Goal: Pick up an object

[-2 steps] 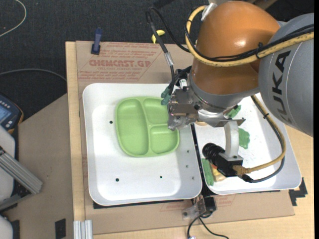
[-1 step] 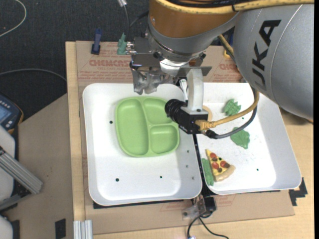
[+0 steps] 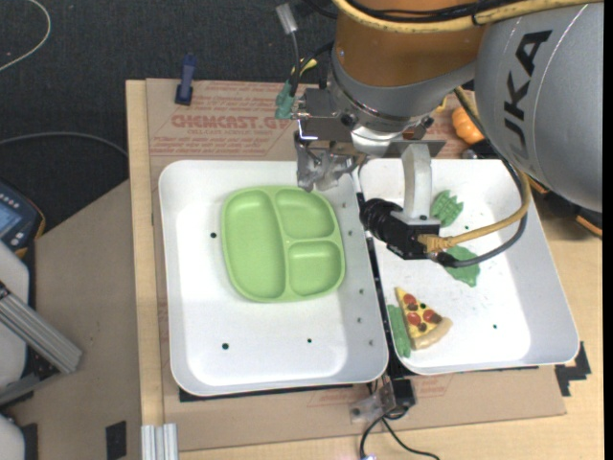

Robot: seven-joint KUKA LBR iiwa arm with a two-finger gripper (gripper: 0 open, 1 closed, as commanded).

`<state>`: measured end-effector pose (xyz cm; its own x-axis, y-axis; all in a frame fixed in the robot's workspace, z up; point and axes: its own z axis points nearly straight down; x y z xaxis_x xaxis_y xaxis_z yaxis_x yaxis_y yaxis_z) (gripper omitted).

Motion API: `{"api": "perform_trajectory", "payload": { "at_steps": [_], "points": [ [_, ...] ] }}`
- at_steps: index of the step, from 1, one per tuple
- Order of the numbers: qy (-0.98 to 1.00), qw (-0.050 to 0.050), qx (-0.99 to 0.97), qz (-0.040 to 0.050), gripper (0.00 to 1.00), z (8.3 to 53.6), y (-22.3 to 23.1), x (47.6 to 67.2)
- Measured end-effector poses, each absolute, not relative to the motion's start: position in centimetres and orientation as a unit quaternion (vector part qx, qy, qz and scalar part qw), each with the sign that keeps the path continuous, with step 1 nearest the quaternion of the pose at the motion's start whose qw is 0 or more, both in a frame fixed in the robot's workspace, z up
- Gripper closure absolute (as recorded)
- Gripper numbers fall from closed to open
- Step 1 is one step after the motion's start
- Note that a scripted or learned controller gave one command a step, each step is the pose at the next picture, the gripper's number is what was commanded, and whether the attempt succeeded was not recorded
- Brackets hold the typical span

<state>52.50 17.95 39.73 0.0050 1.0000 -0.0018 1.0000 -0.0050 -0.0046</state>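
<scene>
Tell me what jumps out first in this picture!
The big grey and orange arm looms at the top, reaching down over both bins. A bright green divided plate lies in the left bin. A little toy pizza slice lies near the front of the right bin.

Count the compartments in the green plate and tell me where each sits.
3, all in the green divided plate, which lies in the left bin: a long compartment down its left side, an upper-right compartment and a lower-right compartment. None looks hidden.
</scene>
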Motion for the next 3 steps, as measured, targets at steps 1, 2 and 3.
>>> {"api": "perform_trajectory", "payload": {
  "at_steps": [1,2,3],
  "points": [
    [-0.705,0.003,-0.709,0.0043,1.00,34.5,13.3,47.7],
    [-0.706,0.004,-0.708,0.0060,1.00,17.0,13.0,47.7],
    [-0.710,-0.002,-0.704,-0.0054,1.00,26.7,21.4,50.9]
  ]
}}
